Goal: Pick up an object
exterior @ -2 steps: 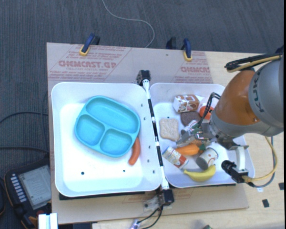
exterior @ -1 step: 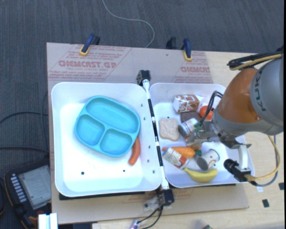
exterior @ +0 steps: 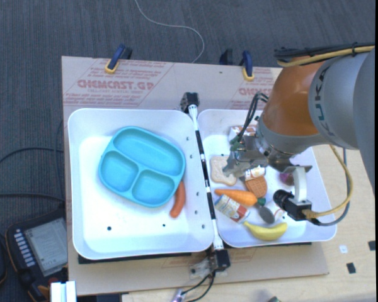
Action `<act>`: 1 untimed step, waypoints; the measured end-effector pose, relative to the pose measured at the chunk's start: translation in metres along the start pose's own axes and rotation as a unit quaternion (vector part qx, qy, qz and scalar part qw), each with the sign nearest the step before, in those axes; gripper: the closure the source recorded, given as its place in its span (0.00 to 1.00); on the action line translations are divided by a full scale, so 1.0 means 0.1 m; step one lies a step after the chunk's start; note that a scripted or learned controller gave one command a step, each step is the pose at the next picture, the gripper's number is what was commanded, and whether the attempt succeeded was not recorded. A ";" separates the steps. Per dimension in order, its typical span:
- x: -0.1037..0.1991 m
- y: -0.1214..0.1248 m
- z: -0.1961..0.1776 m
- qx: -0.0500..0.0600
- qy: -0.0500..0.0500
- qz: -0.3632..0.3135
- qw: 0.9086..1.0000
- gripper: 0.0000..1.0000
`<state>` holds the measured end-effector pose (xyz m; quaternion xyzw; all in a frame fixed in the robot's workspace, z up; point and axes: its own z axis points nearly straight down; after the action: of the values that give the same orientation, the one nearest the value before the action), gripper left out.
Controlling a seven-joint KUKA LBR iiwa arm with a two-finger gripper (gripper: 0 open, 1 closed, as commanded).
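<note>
You saw the gripper low in the right bin, just above the carrot; whether its fingers were open or held anything could not be told. A toast slice lay left of it, a banana below the carrot.

Robotics lab: clamped board on carpet, teach pendant, loose cables.
</note>
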<state>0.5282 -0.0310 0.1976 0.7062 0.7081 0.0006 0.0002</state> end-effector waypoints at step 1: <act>-0.01 0.00 0.01 0.001 0.000 0.001 1.000 0.00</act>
<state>0.5277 -0.0319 0.1971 0.7067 0.7075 -0.0002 0.0000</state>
